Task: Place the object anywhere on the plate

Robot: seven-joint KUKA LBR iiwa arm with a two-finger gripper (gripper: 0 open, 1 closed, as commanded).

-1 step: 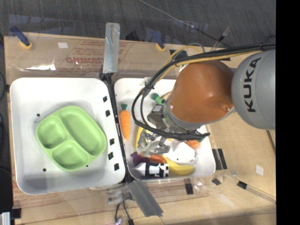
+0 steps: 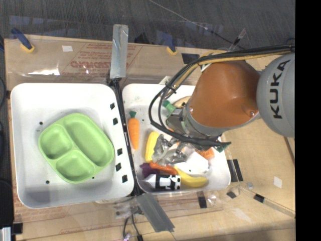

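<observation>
Toys, among them a carrot (image 2: 134,133) and a banana (image 2: 193,179), crowd the right bin (image 2: 131,97) around the lowered gripper (image 2: 169,152); whether its jaws are spread cannot be told.

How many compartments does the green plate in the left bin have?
3. The green plate has one small compartment at its left, one large at the upper right, and one at the bottom. All three are in plain sight in the left bin.
</observation>
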